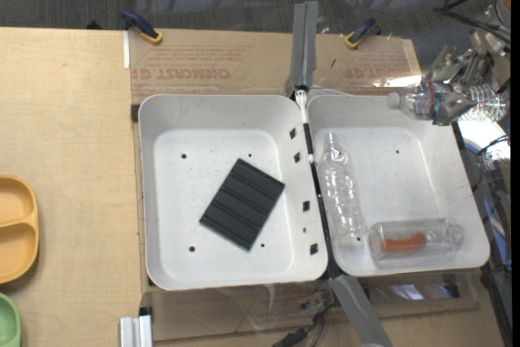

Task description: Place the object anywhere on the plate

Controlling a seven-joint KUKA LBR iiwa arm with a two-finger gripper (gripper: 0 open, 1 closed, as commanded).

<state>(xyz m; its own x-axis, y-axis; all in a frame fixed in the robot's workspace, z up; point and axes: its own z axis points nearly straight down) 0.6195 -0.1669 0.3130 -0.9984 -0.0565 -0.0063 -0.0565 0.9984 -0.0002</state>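
Note:
A black ribbed rectangular plate [242,203] lies flat and turned at an angle in the middle of the left bin [149,175]. At the far right, over the back right corner of the right bin [467,175], my gripper [443,100] is shut on a clear plastic bottle [414,103]. The bottle is held sideways, its capped end pointing left and its ribbed body reaching right behind the fingers. It hangs well to the right of the plate.
Two more clear bottles lie in the right bin: one [341,187] along its left wall, one with an orange label [410,240] near the front. An orange divided tray [16,232] sits at the bench's left edge. Clamps [144,28] hold cardboard at the back.

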